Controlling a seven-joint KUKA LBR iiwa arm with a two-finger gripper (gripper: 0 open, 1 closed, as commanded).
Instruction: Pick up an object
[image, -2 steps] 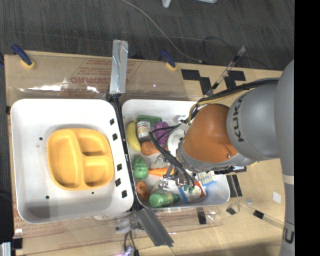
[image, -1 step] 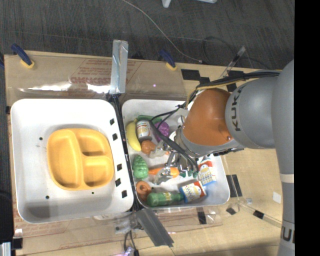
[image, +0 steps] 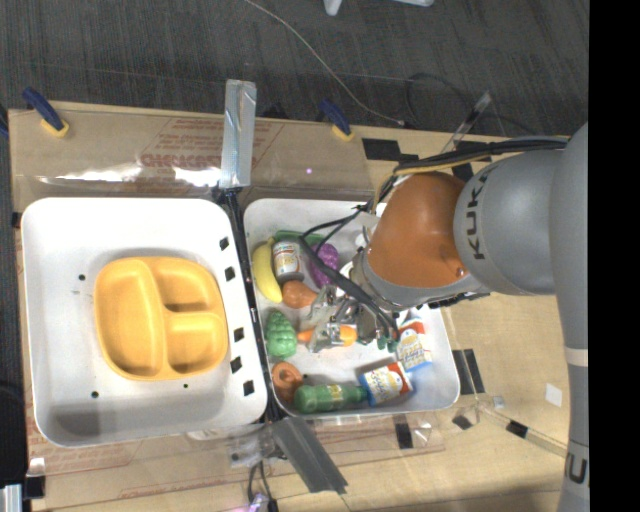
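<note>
The right bin (image: 300, 209) holds several toy foods: a yellow banana (image: 264, 275), a small can (image: 287, 260), a purple eggplant (image: 325, 258), an orange lump (image: 297, 294) and a green ridged piece (image: 280, 333). Along its near wall lie a green bottle (image: 325, 397) and a small carton (image: 385, 382). My gripper (image: 330, 322) is down in the middle of this bin, beside a small orange piece (image: 346, 335). The orange wrist band hides the bin's right part.
The left bin (image: 60, 300) holds a yellow divided tray (image: 160, 315). A blue and white carton (image: 413, 350) lies at the right bin's right side, and a small orange item (image: 287, 377) sits by its near left corner. Cables run over the arm's wrist.
</note>
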